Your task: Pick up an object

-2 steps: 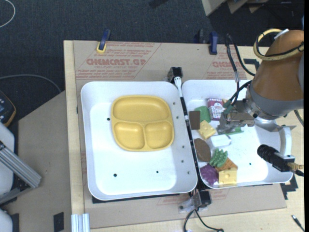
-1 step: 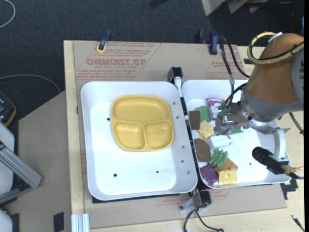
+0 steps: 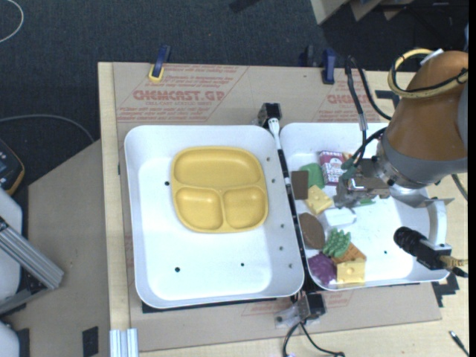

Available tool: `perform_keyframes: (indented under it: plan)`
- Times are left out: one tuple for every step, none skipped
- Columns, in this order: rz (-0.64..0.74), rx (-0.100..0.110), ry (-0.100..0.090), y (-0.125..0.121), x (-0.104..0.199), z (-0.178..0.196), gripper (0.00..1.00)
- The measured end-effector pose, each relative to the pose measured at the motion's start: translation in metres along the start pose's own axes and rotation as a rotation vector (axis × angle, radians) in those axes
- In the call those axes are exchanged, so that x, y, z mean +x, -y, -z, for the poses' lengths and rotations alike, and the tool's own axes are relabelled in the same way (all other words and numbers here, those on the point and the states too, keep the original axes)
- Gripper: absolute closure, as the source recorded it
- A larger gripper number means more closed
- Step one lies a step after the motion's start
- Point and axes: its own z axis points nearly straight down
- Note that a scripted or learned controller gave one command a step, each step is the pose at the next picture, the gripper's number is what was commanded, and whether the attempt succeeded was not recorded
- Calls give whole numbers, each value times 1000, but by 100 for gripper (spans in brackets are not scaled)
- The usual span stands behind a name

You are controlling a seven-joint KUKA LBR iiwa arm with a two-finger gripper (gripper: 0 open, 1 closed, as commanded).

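Small toy foods heaped along the left half of the right bin [image 3: 416,274]: a pale cheese wedge [image 3: 320,199] near the middle, a green piece [image 3: 313,175] and a brown block [image 3: 299,184] just above it, a purple-and-white packet [image 3: 332,163] toward the far wall. Nearer the front, a brown oval [image 3: 313,233], a green leafy piece [image 3: 337,242], a purple lump [image 3: 322,266] and a yellow wedge [image 3: 352,272], all touching or overlapping. Probably crowded there simply from being dumped in, making a clean single pick harder. Hanging low over the heap's right edge, beside the cheese wedge, the gripper [image 3: 354,192], reaching in from the right; nothing visible between its parts, and too dark and small to tell its state. Judged as lining up on a piece, no pick made yet. Behind it, the grey arm [image 3: 428,136] with its orange band. In the left bin [image 3: 223,281], a yellow three-part tray [image 3: 219,188], set flat and well apart from the foods.
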Motion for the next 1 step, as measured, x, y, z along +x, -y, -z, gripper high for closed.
perform_keyframes:
  plan:
    - [0,0,0,-6,0,-2,100]
